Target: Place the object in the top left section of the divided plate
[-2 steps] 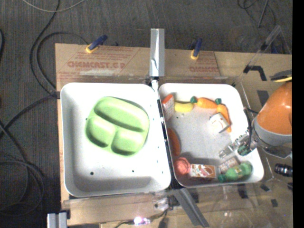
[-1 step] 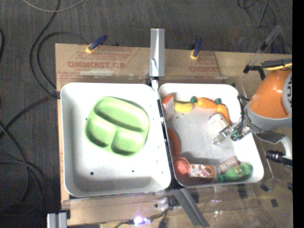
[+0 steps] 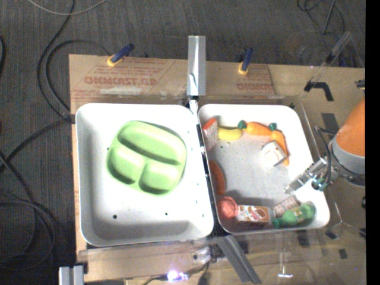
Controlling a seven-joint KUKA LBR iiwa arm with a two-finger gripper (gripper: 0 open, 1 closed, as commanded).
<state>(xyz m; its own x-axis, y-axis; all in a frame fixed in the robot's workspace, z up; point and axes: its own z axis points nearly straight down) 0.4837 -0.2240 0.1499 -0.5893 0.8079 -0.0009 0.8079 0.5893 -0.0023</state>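
A green divided plate (image 3: 147, 157) lies in the left bin (image 3: 95, 123), with one long section at the top and two smaller ones below. My gripper (image 3: 303, 181) hangs over the right edge of the right bin (image 3: 249, 159), its fingers pointing left and down above the bin floor. Below it lies a green toy (image 3: 295, 216). Other toys in that bin: an orange carrot-like pair (image 3: 270, 132), a yellow banana (image 3: 230, 134), a white piece (image 3: 272, 153), a red-brown round piece (image 3: 217, 177) and a red packet (image 3: 252, 214).
The orange band of the arm (image 3: 359, 132) stands at the right edge, above the bin's right wall. A metal post (image 3: 196, 64) rises behind the seam of the two bins. Blue and yellow clamps (image 3: 120, 54) hold the cardboard backing.
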